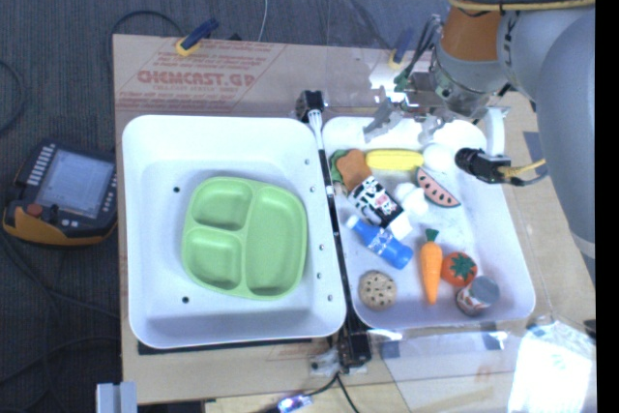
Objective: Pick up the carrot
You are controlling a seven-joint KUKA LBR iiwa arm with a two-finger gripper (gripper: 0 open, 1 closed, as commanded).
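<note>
The carrot lies near in the right bin, a tomato touching its right, a blue bottle left. The claw hangs far; its opening, I cannot tell.

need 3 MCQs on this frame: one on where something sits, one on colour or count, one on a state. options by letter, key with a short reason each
1. Where does the carrot lie?
A. On the green plate
B. In the right bin, toward its near edge, between the cookie and the tomato
C. On the cardboard outside the bins

2. How many compartments does the green plate in the left bin have?
A. Two
B. Three
C. Five

3. What is the state of the carrot?
A. Lifted clear of the bin
B. Standing upright against the bin wall
C. Lying in the right bin, apart from the gripper

Key: 1 B, it lies with the cookie to its left and the tomato to its right. 2 B, one long section and two smaller ones show. 3 C, the gripper is over the bin's far end, near the corn, with other toys between it and the carrot.
</note>
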